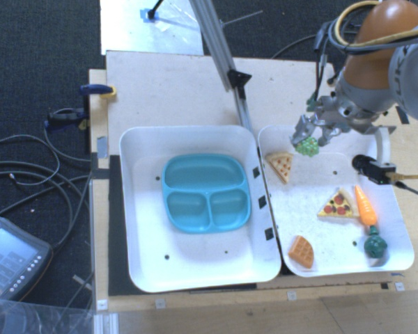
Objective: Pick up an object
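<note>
1. Left bin [136,207]: it holds a blue divided tray [206,192] with three compartments, lying near the bin's middle. Nothing lies in the tray's compartments.

2. Divider: the two bins meet along a slanted edge marked by dark tabs. A grey pole [216,37] crosses the table [167,89] above it.

3. Right bin [404,256], far end: a waffle-patterned wedge [281,165] lies just inside the divider. A green broccoli [307,146] sits up and to its right, directly at the fingertips of the tool [308,136].

4. Key relation: the broccoli is not off to any side of the tool; it sits right under the fingertips and appears to be between them. It is a compact, rounded piece with no clear long axis. Whether it rests on the bin floor or is lifted off it cannot be told.

5. Tool state: the fingers look closed in on the broccoli, with little gap to either side, so it is judged to be grasping it. The grip cannot be confirmed as firm.

6. Right bin, near end: a waffle [302,252] lies toward the front, a pizza slice [337,206] near the middle, and a carrot [366,206] just beside it, upright along the bin. A dark green piece [375,245] lies below the carrot.

7. Arm [383,40]: it reaches in from the right, over the bin's far corner.
</note>
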Controlling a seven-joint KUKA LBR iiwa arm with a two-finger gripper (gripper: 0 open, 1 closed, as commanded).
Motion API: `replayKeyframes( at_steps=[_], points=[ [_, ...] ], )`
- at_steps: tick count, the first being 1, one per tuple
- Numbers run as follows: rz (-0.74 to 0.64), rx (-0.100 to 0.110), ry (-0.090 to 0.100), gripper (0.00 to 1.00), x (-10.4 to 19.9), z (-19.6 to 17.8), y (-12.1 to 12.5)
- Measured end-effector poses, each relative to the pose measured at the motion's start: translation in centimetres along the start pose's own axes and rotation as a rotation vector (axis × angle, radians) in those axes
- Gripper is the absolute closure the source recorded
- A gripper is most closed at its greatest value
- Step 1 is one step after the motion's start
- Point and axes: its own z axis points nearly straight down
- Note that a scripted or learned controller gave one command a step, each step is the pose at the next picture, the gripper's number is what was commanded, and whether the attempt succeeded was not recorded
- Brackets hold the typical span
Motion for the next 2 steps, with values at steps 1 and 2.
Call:
replayKeyframes(
  at_steps=[1, 2],
  points=[
    [0.000, 0.001, 0.000, 1.00, 5.7, 0.9, 0.0],
    [-0.001, -0.001, 0.001, 1.00, 10.9, -0.5, 0.5]
  ],
)
